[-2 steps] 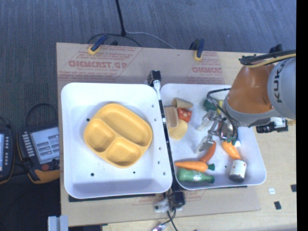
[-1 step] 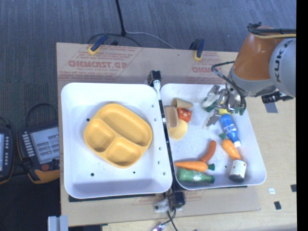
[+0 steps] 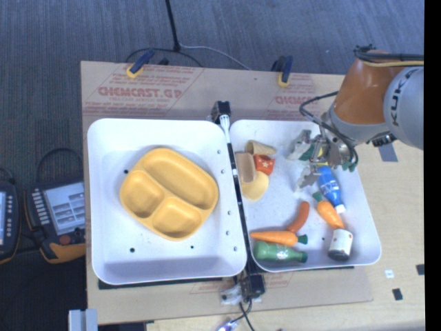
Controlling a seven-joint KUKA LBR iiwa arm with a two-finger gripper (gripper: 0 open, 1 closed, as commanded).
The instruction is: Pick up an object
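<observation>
My gripper [image 3: 304, 162] hangs over the upper right part of the right bin [image 3: 365, 254], open, with nothing between its fingers. A blue bottle [image 3: 331, 189] lies just right of and below it, its top end close to the gripper body; whether they touch I cannot tell. Lower in the bin lie an orange carrot [image 3: 275, 238], a smaller carrot [image 3: 300, 216], a third one [image 3: 331, 214], a green bottle [image 3: 279, 254] and a white and grey can [image 3: 340, 243]. Tan and red toy food pieces [image 3: 253, 167] sit against the bin's left wall.
The left bin [image 3: 103, 254] holds a yellow divided plate [image 3: 169, 192]. A black clamp [image 3: 221, 110] stands at the top of the wall between the bins. Yellow clips [image 3: 282, 74] pin the cardboard at the bench's far edge.
</observation>
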